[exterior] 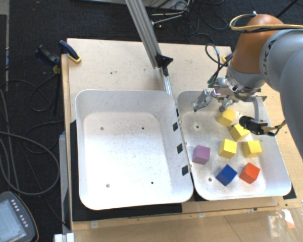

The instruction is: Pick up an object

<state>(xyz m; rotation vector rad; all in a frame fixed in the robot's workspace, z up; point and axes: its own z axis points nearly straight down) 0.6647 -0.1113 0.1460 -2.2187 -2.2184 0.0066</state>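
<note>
With open, empty jaws, the grey two-finger gripper (212, 101) should drop squarely over the nearest yellow foam cube (226, 118), at its four o'clock, avoiding the neighbouring cubes.

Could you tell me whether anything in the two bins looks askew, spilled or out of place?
Nothing stands out. The seven blocks all lie inside the right bin, loosely scattered: four yellow, plus purple, blue and orange. The gripper hovers over that bin's far end, with no block between its fingers.
</note>
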